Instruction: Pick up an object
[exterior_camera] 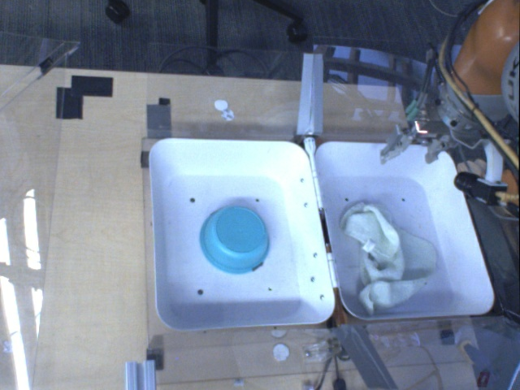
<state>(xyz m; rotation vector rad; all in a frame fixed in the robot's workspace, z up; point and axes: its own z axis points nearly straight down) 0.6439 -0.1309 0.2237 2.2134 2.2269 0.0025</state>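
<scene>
Nearest the camera, along the bottom edge of the wooden bench (89, 242), a few small clear and white bits lie just below the bins, beside a metal bracket (140, 374) at the lower left.

Next come the two shallow white bins, side by side and touching along a central seam. The left bin (175, 299) holds a blue bowl (235, 239), set upside down near the middle of the floor. The right bin (455, 299) holds a crumpled white cloth (380, 254), bunched toward the left and lower part of the floor, with a grey shadow spreading to its right.

Farther back, above the far rim of the right bin, the gripper (413, 147) hangs with its two fingers spread apart and pointing down, nothing between them. It is well clear of the cloth and stands over the bin's upper right part. Behind it the arm (487, 47) rises to the right, its orange band showing, with cables looped around it.

Beyond the bins a metal post (309, 96) stands at the seam, black tape marks (77, 94) lie on the bench at the left, and the base of a wheeled chair (207, 2) rests on the dark carpet.
</scene>
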